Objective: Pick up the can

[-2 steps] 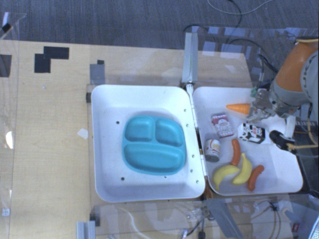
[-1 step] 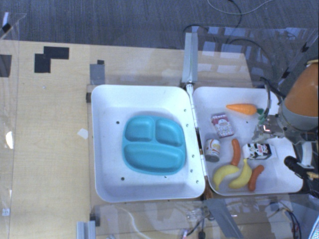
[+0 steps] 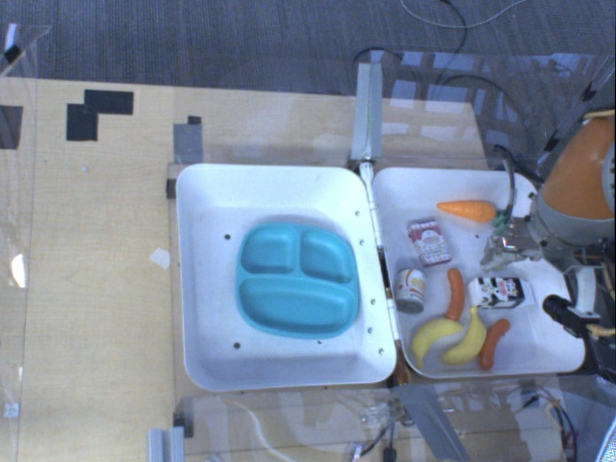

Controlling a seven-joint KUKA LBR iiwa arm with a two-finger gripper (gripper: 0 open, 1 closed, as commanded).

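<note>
The can [image 3: 411, 288] lies in the right-hand bin [image 3: 539, 359], close to the wall it shares with the left bin [image 3: 202, 287], and well to the left of the gripper [image 3: 502, 243] and slightly below it in the camera view. It seems to rest on its side or at a tilt, a pale end cap facing up and a printed red and white label round its body.

The fingers hang over the right side of the same bin, just above a black and white carton [image 3: 498, 293]; whether they are open or closed cannot be told, since the metal parts blur together. Nothing is visible between them.

The can is probably light, rigid and smooth, so it could roll or slip if pinched off centre. The sound hold would be across the middle of its cylindrical body, the fingers squeezing the curved sides.

Between the fingers and the can lies a sausage [image 3: 455, 294]; below it sit two soft yellow bananas [image 3: 452, 340] and a second sausage [image 3: 493, 344]. A carrot [image 3: 468, 210] lies above, and a small red packet [image 3: 429, 242] just above the can. A glossy blue divided plate [image 3: 294, 279] sits in the left bin on the pale wooden worktop [image 3: 96, 258].
</note>
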